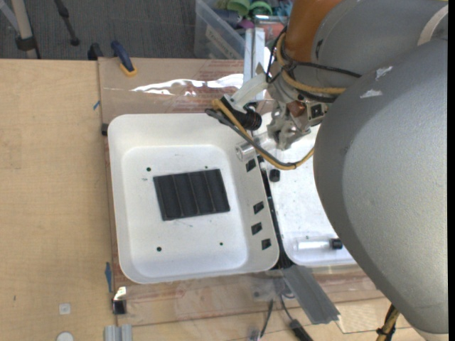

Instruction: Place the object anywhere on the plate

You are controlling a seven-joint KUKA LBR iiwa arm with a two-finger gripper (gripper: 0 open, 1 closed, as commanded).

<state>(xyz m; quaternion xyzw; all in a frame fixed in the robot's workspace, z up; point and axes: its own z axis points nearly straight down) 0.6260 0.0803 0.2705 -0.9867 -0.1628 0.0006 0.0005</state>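
Observation:
A black ribbed rectangular plate (192, 194) lies flat in the middle of the left white bin (121, 190), with nothing on it. My gripper (286, 128) hangs over the back left corner of the right bin (306, 204), just right of the rim between the bins, and the wrist and cables hide its tip. A small pale stick-like object with a dark end (323, 245) lies near the front of the right bin. The grey arm covers most of that bin.
A clear plastic box of coloured toys (227, 6) stands behind the bins. A blue-and-orange clamp (125, 61) sits at the back left of the bench. Small black clips (259, 208) line the rim between the bins. Bare wooden bench lies to the left.

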